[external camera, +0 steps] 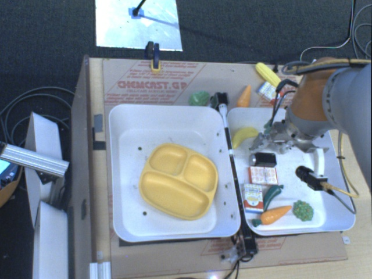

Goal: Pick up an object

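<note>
The arm [343, 97] reaches in from the right and hangs low over the right bin [344, 217]. The pincer [272, 141] sits above the upper half of that bin, and from this slant I cannot tell whether it is open or closed, or whether it has hold of anything.

Just to its left lies a yellow banana [244, 135], close to the bin's left wall. Right below the pincer is a small black block [263, 158]; it looks to be lying on the bin floor, though it is hard to be sure. Next down is a red and white carton [263, 175], then a second carton [253, 195] near the left wall, with a green pepper [271, 193] just beside it. At the front edge there is a carrot [274, 214], and a broccoli floret [302, 210] beside it on the right.

Over in the left bin [125, 156], a yellow divided plate [177, 180] lies flat in the middle. On the cardboard-covered worktop [174, 80] behind the bins I see a green lump [199, 98], an orange cone [244, 96] and a yellow corn cob [267, 73].
</note>
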`<state>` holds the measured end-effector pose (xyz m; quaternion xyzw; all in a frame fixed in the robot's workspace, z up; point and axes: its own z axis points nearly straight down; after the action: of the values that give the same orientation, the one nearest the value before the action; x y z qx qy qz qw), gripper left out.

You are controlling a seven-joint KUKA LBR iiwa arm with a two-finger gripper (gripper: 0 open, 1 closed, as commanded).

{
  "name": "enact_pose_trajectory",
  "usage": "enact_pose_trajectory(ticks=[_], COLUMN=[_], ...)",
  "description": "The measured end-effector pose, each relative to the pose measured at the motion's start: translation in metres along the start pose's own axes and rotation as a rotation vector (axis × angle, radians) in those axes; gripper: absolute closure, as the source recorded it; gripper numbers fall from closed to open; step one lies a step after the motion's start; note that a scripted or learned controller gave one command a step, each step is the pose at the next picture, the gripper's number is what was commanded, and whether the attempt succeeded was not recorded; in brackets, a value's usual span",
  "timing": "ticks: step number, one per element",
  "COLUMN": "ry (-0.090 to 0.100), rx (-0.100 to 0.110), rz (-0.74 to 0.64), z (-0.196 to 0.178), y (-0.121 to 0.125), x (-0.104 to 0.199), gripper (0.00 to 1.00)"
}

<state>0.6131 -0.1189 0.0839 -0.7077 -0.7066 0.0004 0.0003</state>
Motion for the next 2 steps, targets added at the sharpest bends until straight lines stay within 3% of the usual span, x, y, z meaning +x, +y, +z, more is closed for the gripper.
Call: enact_pose_trajectory(ticks=[1,2], ry=[0.0,0.0], rx=[0.0,-0.005], rz=[-0.001,-0.004], z=[0.0,-0.011], y=[-0.034,-0.031], x=[-0.004,-0.003], gripper=[0.0,1.0])
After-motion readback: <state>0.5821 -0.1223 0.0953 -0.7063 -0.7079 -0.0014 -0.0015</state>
